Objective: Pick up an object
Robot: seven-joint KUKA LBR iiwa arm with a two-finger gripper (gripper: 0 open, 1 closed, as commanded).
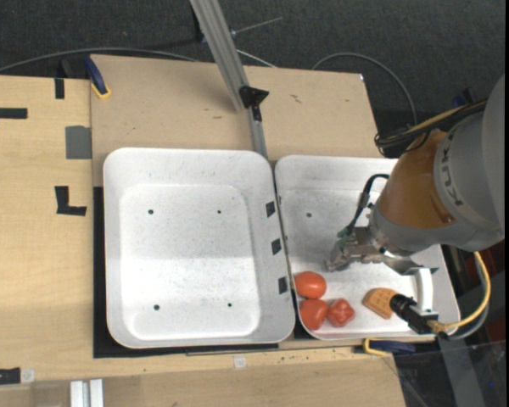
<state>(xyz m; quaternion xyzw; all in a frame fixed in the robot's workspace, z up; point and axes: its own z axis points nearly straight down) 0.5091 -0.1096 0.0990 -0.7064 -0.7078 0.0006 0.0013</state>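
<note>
While the arm (pixel 441 189) is reaching into the right bin (pixel 322 185), the end effector (pixel 346 253) is hovering just above and right of the tomatoes (pixel 311 285), apparently in approach. Whether it is wide or narrow I cannot tell. Next move is probably calling for a descent onto one tomato. An orange piece (pixel 379 302) is lying near the bin's front corner, hard to identify.
</note>
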